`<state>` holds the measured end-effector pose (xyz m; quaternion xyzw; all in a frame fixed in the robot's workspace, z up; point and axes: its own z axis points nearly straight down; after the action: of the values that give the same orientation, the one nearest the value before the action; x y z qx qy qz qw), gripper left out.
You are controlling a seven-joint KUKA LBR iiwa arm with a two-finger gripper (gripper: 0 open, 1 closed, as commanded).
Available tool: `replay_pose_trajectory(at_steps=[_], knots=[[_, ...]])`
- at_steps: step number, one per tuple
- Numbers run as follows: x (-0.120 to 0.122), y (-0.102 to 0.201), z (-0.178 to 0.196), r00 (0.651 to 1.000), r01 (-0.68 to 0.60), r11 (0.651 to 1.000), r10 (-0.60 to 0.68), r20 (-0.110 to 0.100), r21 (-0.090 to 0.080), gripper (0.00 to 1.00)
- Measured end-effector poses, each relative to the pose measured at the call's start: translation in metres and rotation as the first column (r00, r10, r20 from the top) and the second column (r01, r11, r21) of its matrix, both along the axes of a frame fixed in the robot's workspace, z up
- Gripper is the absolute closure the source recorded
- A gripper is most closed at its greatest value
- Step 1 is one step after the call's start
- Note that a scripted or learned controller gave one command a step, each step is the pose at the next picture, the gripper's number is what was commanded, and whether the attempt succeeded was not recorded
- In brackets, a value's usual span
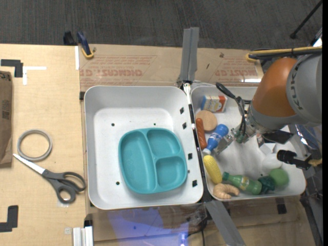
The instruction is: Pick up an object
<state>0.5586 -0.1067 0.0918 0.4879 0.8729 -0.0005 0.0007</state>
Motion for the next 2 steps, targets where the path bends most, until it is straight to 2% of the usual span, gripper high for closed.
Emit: replay_pose_trajectory(at_steps=[1, 2], knots=[[0.0523, 0.0050, 0.0002, 0.999, 0.051, 0.999, -0.051, 0.000, 0.000, 0.00], [0.0529, 0.0054, 0.0097, 0.999, 0.047, 0.999, -0.047, 0.001, -0.003, 1.00]])
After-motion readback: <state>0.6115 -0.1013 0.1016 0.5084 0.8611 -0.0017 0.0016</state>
